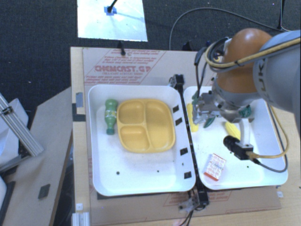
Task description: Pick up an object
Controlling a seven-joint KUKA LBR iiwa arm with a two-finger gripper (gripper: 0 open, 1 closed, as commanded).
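Camera view: the gripper (pixel 203 113) hangs low over the right bin (pixel 268 171), near a yellow item (pixel 232 128) and apart from the small red-and-white box (pixel 215 166). Whether the jaws stand wide or narrow cannot be told. Judged step: approach. Next: descend squarely onto one item.

A robotics lab: a grey and orange arm (pixel 263 55) over two white bins (pixel 99 173) on a cardboard-covered bench (pixel 127 62), with loose cables (pixel 188 18) and dark carpet (pixel 37 32).
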